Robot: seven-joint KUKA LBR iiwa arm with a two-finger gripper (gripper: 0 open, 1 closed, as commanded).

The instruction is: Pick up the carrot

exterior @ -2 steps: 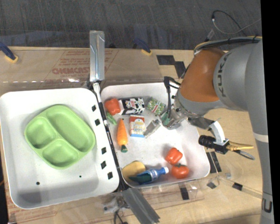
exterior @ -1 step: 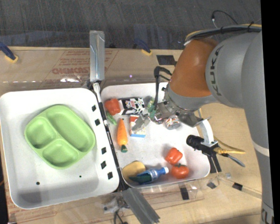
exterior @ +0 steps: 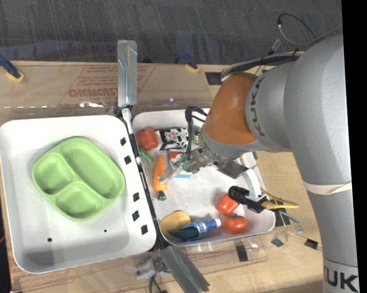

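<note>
Fingers' state can't tell, hidden by wrist; gripper over right bin, beside carrot.

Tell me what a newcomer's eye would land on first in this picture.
The big grey arm with its orange band comes first, reaching in from the right over the right bin. Next comes the bright green divided plate lying alone in the left bin. Then the clutter in the right bin: an orange carrot near its left wall, red items and a blue bottle along the near edge.
</note>
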